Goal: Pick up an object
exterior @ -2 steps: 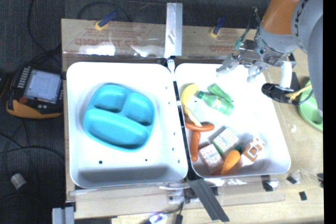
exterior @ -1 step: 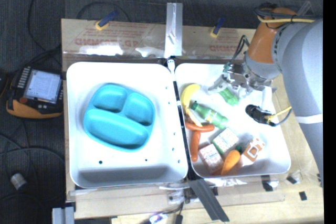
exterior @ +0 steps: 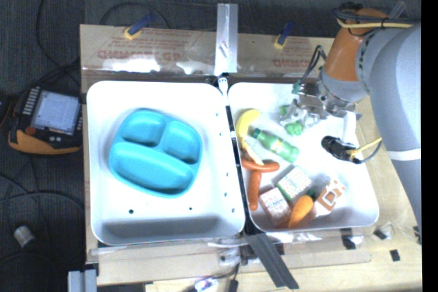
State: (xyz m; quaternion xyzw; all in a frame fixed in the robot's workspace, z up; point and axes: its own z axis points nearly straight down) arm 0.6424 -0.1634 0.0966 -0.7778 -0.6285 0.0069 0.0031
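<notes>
Several things could spoil this try. The jaws hang low over the far end of the right bin, and from this slanted view it cannot be told whether they are open or closed; nothing can be seen held between them. The likeliest target is a small green object on the bin floor just beside the jaws, on the side toward the bin's middle. It is small and of unclear shape, so a slightly offset closing would probably nudge it away instead of catching it. A green bottle lies near it at a slant, touching or almost touching a yellow banana against the wall between the bins. If the descent drifts that way, the bottle, being round, would likely roll or be pushed into the banana.

The near half of the right bin is crowded. An orange sausage-like piece and a redder one lie by the dividing wall, two small boxes sit close together, a carrot leans on them, and an orange and white carton lies just beside it. A grasp there risks catching two things at once or jamming against a neighbour.

The left bin holds a blue divided tray, well apart from the arm. The table beyond both bins carries nothing that blocks the reach
</notes>
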